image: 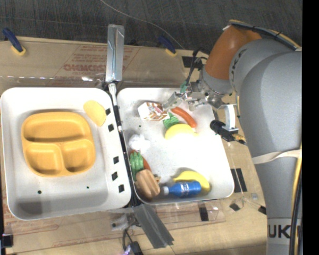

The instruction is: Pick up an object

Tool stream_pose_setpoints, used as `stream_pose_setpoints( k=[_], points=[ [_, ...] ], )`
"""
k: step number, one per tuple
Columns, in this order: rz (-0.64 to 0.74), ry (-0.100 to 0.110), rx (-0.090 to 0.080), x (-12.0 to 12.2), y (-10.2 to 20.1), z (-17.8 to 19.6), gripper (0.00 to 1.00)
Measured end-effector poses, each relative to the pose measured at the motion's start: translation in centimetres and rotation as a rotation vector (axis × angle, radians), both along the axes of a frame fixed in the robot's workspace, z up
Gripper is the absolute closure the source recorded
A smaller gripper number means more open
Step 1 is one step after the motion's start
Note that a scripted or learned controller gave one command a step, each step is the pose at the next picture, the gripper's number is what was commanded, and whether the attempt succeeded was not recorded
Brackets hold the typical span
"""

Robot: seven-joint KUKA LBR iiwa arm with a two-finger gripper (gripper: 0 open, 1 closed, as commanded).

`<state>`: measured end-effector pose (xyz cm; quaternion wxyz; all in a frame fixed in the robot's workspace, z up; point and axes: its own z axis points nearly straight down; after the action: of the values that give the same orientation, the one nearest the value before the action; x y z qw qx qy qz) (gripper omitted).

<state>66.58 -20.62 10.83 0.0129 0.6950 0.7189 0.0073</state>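
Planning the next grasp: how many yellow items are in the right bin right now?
2. One yellow piece lies near the bin's middle, beside the green item. The other sits at the front edge, touching the blue bottle. More could be hidden under the clutter.

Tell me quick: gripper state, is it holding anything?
Gripper: cannot be told; it sits low at the right bin's far end, beside the orange-red toy.

Divided tray (57, 142) in left bin (10, 158), bottle (185, 188) at near edge of right bin (223, 166), gripper (179, 97) above its far end
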Motion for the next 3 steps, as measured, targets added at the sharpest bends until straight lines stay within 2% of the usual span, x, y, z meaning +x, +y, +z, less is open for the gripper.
stream_pose_setpoints(
  k=[1, 2, 3],
  points=[
    [0.065, 0.001, 0.000, -5.3, 4.2, -0.1, 0.00],
    [0.148, -0.013, -0.018, -9.9, 6.4, 0.1, 0.00],
    [0.177, -0.015, -0.019, -16.8, 5.7, 0.1, 0.00]
  ],
)
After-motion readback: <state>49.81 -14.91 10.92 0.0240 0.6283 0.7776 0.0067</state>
